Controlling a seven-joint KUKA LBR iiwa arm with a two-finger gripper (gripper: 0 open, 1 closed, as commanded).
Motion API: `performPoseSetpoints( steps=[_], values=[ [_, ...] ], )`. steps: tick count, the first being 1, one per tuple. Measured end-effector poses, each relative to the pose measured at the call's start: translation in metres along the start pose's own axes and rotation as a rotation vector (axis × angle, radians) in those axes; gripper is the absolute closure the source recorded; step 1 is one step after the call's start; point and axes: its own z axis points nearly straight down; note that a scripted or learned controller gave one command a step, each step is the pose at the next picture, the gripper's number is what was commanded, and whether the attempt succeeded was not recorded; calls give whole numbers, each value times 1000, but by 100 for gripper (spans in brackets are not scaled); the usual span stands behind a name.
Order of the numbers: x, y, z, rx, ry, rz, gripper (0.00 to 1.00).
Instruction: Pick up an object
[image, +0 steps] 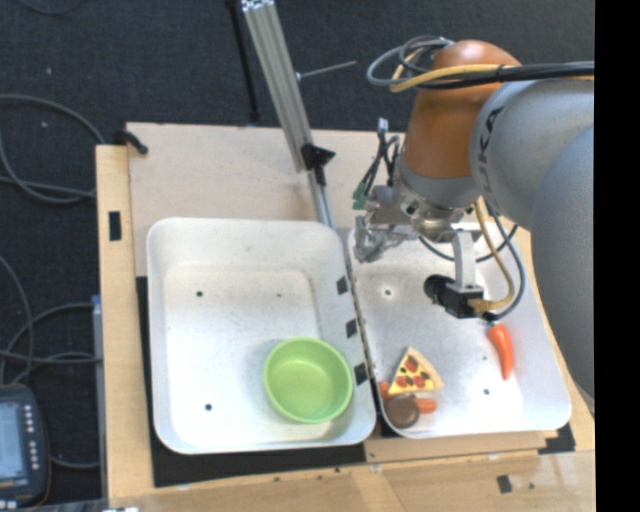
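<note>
On the bench (230, 170) I see two white bins side by side from my overhead camera. My arm (540, 130) comes in from the right, grey with its orange band above the wrist, and it hangs over the far left corner of the right bin (455, 345). My gripper (368, 240) sits just beside the divider between the bins, near the right bin's back wall. I cannot tell how the jaws stand; the metal parts there are too small and cluttered for me to read, and I see nothing between them.

Several things lie in the right bin. A pizza slice (414, 373) rests toward the near left part of the floor, its point facing away from me. Just below it, touching or nearly so, is a brown round piece (403, 411) against the near wall, with a small orange bit (427, 405) beside it. A carrot (502, 350) lies near the right wall, well apart from the pizza slice. A black part (452, 296) hangs from the arm on a pale bracket above the bin floor, between the gripper and the carrot. All of these things are well apart from the gripper.

The left bin (200, 290) holds a green bowl (307, 379), upright, in its near right corner and close to the divider.

A slanted metal rail (285, 90) runs from the top of the view down toward the back of the bins. A cable (25, 140) loops over the dark floor at the left, and a handheld pendant (20, 445) lies at the lower left.
</note>
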Motion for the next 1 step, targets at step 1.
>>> performPoseSetpoints(
  steps=[1],
  values=[
    [61, 14, 1, 0, 0, -1, 100]
  ],
)
